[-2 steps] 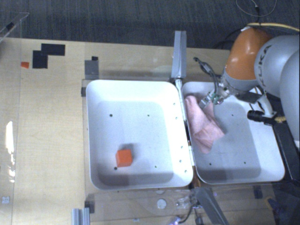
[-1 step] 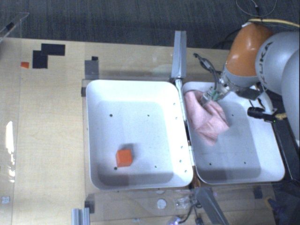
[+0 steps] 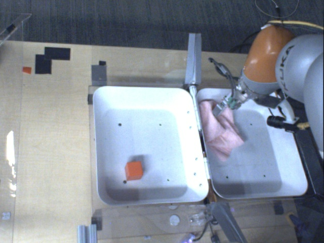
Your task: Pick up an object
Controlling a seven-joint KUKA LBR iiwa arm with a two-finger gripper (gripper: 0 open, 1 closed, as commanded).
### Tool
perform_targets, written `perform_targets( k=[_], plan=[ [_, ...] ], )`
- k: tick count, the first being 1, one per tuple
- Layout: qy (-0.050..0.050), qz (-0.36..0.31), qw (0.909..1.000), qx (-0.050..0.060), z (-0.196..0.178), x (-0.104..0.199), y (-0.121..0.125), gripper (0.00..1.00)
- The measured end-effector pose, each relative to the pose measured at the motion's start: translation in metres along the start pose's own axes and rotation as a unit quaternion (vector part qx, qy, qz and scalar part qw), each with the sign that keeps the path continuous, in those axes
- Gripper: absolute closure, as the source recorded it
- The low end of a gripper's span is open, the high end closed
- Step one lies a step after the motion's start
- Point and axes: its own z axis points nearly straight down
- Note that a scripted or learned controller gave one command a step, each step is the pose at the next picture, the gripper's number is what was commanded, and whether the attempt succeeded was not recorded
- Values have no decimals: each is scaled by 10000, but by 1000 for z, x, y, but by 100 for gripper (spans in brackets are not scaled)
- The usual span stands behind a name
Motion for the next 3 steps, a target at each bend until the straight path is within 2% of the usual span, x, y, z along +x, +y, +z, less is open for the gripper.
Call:
perform_targets(
  k=[1,2,3],
  plan=[
    [-34,-7,10000,-43,-13,-1,4,100],
    [43,358,9993,60,-155,2,21,100],
    [61,-663,9978,68,-141,-11,11,100]
  ],
)
